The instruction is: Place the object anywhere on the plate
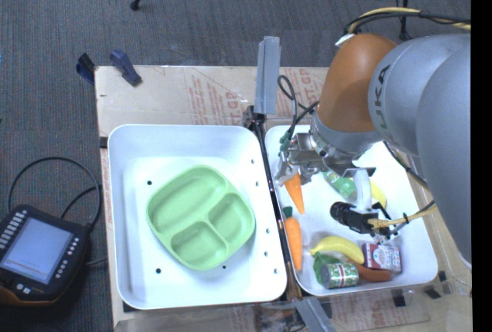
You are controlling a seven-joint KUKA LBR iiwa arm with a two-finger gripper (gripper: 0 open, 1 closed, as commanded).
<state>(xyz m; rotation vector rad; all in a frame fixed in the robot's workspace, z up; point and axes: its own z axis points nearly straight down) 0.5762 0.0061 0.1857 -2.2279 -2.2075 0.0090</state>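
Where dark grey carpet surrounds the cardboard-topped bench (192, 92), the gripper (294, 173) hangs over the right bin (419, 265) — clenched on a carrot (296, 194) — while the green plate (201, 217) lies in the left bin (131, 146).

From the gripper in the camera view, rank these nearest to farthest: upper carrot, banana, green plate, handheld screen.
1. Upper carrot, right bin, just under the gripper.
2. Banana, right bin, toward the near edge.
3. Green plate, left bin, across the divider.
4. Handheld screen, on the floor, far left.
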